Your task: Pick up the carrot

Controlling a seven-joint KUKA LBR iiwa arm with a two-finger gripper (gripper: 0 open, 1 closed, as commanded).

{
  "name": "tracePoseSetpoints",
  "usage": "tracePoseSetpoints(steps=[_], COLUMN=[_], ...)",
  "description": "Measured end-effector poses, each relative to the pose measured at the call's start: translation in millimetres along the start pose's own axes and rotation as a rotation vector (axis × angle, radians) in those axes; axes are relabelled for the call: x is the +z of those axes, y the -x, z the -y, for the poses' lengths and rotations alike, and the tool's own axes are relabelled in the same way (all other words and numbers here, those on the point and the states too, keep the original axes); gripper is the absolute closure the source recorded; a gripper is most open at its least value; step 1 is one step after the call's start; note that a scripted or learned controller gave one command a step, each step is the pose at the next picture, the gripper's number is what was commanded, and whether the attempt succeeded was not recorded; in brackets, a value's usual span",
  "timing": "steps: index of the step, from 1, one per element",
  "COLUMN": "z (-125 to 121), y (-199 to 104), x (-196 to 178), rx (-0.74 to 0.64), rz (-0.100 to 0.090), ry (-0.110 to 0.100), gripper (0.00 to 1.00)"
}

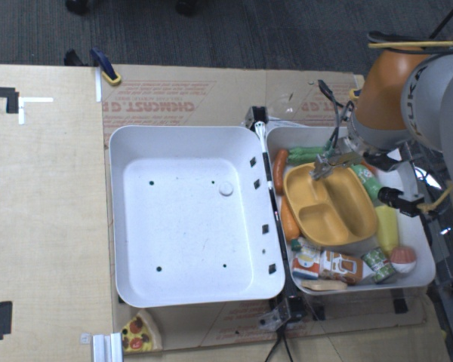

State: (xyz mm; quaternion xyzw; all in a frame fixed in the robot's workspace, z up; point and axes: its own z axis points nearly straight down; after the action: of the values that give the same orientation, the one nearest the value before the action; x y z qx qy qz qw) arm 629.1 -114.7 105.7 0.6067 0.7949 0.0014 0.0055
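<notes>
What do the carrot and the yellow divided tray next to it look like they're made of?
The carrot looks like smooth moulded plastic toy food: uniform orange, slight sheen. The yellow tray also looks like rigid plastic, with rounded moulded compartments and a soft gloss. Neither can be confirmed by sight.

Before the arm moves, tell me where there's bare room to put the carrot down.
The left bin has a broad bare floor between its walls, with only a small round white thing near its back right. The right bin is crowded: yellow tray, carrot along its left wall, packets in front, gripper over the tray.
</notes>
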Motion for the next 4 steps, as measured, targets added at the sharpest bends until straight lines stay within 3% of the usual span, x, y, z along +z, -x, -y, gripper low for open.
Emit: tracePoseSetpoints(steps=[2, 3, 4], z=[-2, 15, 14], y=[0, -122, -210], x=[-17, -87, -88], rx=[0.006, -0.060, 0.173], rz=[-0.004, -0.005, -0.005], ry=[0.002, -0.008, -0.008], gripper=[1.00, 1.00, 1.00])
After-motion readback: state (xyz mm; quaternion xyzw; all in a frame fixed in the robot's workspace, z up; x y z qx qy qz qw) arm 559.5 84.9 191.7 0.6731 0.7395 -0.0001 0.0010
